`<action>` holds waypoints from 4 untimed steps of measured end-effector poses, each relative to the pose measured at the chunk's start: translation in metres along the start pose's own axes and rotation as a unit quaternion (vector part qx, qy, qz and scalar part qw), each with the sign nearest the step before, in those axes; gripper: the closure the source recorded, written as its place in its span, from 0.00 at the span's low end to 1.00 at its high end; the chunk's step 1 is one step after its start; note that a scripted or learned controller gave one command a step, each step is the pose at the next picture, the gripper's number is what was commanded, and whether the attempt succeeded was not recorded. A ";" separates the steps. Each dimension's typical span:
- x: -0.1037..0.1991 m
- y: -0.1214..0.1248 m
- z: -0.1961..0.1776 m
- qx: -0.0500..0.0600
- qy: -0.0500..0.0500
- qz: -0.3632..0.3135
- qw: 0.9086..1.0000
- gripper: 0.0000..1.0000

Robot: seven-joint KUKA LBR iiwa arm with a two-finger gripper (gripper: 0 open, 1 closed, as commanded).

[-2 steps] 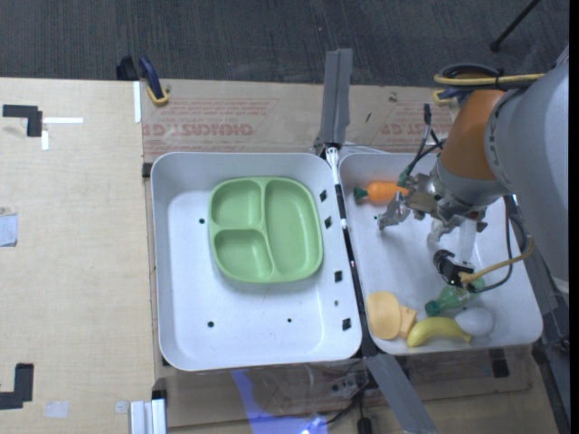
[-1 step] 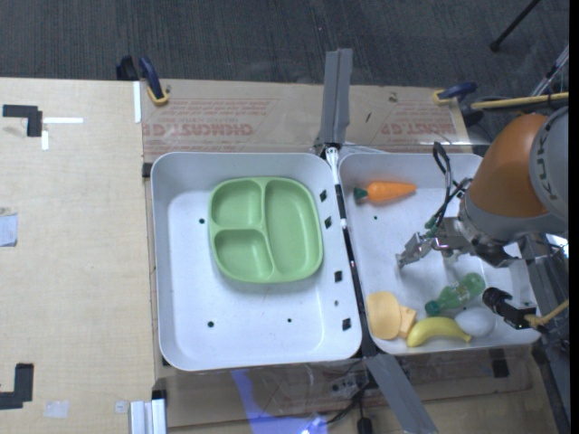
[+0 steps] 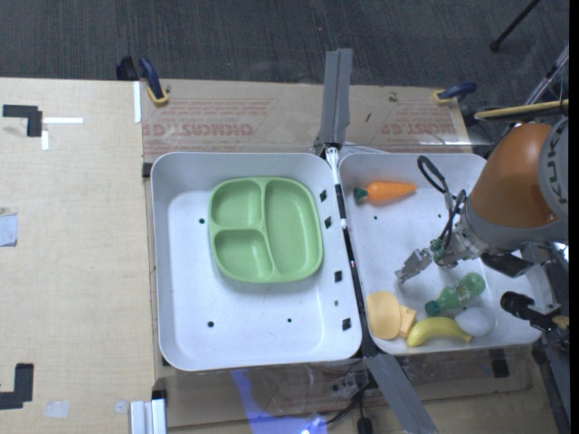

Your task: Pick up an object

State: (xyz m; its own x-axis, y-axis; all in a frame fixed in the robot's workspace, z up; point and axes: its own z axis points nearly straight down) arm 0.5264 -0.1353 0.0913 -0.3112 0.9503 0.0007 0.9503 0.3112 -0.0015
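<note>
My gripper (image 3: 416, 266) hangs low in the right bin (image 3: 384, 165), its fingers spread over bare floor with nothing between them. A green bottle (image 3: 457, 294) lies just right of it, toward the front. An orange carrot (image 3: 389, 191) rests near the bin's back left. At the front lie a yellow banana (image 3: 436, 332), a pale orange flat piece (image 3: 386, 316) and a white rounded object (image 3: 475, 321). The arm's orange band (image 3: 511, 183) looms over the bin's right side.
The left bin (image 3: 172, 269) holds a green divided plate (image 3: 266, 230). A grey upright bar (image 3: 336, 98) stands behind the seam between the bins. Blue clamps sit at the back edge of the cardboard sheet. A black cable runs down the arm to the wrist.
</note>
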 end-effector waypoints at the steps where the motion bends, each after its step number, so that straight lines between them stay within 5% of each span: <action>1: 0.014 0.031 0.000 0.000 -0.001 0.118 0.993 0.00; 2: 0.016 0.078 0.000 0.000 -0.001 0.270 0.963 0.00; 3: -0.020 0.076 -0.086 0.000 -0.001 0.129 0.992 0.00; 4: -0.023 0.120 -0.001 -0.001 -0.001 0.156 0.988 0.00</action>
State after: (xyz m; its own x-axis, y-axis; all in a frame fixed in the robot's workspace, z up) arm 0.6475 -0.1195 0.0920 -0.0038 1.0000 -0.0026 1.0000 0.0038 0.0000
